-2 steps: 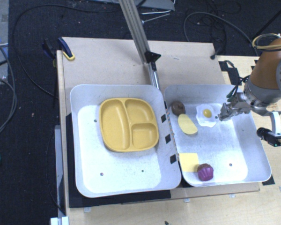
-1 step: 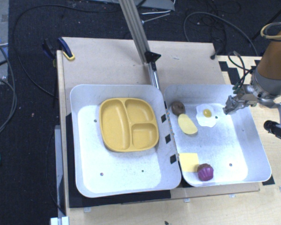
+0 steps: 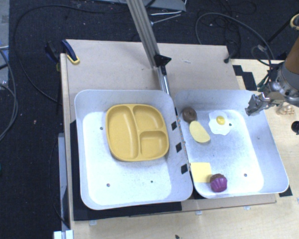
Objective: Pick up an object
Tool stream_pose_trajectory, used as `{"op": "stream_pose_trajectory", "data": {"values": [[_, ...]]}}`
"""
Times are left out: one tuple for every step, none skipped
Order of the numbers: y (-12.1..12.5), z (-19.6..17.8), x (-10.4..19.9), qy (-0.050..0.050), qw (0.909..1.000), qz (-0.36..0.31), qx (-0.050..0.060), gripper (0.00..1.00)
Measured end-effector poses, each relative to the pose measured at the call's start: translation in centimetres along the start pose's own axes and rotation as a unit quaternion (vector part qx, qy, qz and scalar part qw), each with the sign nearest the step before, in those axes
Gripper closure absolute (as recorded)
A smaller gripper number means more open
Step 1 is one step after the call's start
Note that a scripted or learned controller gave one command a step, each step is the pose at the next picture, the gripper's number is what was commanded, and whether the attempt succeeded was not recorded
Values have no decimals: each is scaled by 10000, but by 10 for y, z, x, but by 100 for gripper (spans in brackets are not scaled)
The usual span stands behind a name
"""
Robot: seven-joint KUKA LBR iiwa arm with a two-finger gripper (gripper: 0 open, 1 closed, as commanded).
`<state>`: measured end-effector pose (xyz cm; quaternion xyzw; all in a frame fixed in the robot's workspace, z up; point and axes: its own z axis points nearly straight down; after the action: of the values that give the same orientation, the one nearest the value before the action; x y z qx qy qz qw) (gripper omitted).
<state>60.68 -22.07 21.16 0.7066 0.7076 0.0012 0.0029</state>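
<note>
In the right bin [image 3: 269, 168] lie a brown donut [image 3: 189, 114], a pale yellow oval piece [image 3: 200, 132], a fried egg [image 3: 220, 123], a yellow square slice [image 3: 201, 172] and a purple fruit [image 3: 219, 182]. My gripper [image 3: 253, 107] hangs over the right bin's upper right rim, right of the fried egg and apart from it. Nothing shows between its fingers.
The left bin [image 3: 89, 183] holds a yellow divided tray [image 3: 137, 132]. A slanted metal pole [image 3: 145, 29] comes down to the junction between the bins. Cables lie on the dark floor behind the bench.
</note>
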Motion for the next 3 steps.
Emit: {"op": "stream_pose_trajectory", "data": {"values": [[1, -31, 0, 4, 10000, -7, 9, 100], [-6, -21, 50, 12, 10000, -16, 35, 100], [-13, -27, 98, 17, 10000, -26, 33, 100]]}}
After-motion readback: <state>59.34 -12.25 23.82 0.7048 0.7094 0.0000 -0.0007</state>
